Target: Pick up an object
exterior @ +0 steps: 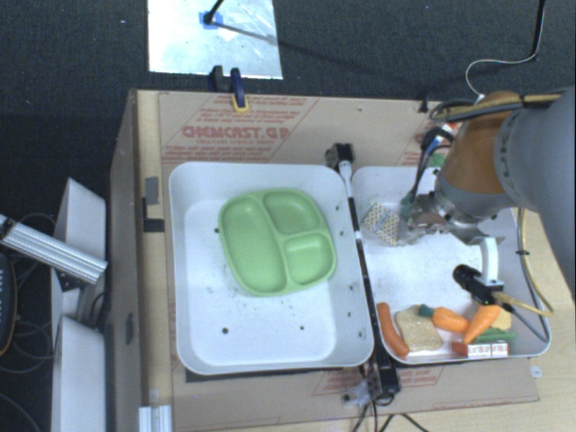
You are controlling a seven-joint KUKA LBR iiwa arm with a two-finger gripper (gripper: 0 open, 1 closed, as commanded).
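1. Cardboard-topped surface carries two white bins.
2. Left bin: green divided plate, centre.
3. Right bin: gripper at 10 o'clock beside patterned object; finger state undeterminable.
4. Carrots, sponge at 6 o'clock.

Grey rounded arm is seen, orange band above wrist; thin cables are routed alongside; dark metallic gripper is mounted below.

Dark carpet floor (shiny metal sheet lying there).
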